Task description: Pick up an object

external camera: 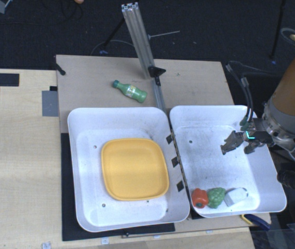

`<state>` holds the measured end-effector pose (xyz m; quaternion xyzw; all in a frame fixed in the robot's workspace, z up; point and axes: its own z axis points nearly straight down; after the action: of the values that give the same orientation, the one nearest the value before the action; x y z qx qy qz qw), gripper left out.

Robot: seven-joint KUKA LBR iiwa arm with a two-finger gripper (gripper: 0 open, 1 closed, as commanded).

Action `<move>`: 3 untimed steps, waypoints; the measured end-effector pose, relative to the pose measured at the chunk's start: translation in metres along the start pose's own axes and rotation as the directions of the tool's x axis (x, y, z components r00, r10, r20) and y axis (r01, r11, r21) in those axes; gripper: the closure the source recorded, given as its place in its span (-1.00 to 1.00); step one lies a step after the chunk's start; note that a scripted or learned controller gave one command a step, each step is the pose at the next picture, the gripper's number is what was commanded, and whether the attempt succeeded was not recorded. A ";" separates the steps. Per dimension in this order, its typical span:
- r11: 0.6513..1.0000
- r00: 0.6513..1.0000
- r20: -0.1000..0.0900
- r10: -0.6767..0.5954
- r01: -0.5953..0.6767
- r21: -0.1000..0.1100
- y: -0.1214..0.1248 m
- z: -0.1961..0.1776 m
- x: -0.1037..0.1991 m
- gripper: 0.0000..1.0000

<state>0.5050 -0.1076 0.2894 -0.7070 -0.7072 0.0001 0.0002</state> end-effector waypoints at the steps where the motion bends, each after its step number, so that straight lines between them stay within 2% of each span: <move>1: 1.000 1.000 0.000 0.000 0.000 0.000 0.000 0.000 0.000 -1.00; 2: 1.000 1.000 0.000 -0.001 0.001 0.004 0.000 0.042 0.001 -1.00; 3: 1.000 1.000 -0.001 0.000 0.000 0.006 -0.004 0.105 0.000 -1.00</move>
<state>0.5014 -0.1073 0.1841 -0.7070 -0.7072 0.0020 0.0025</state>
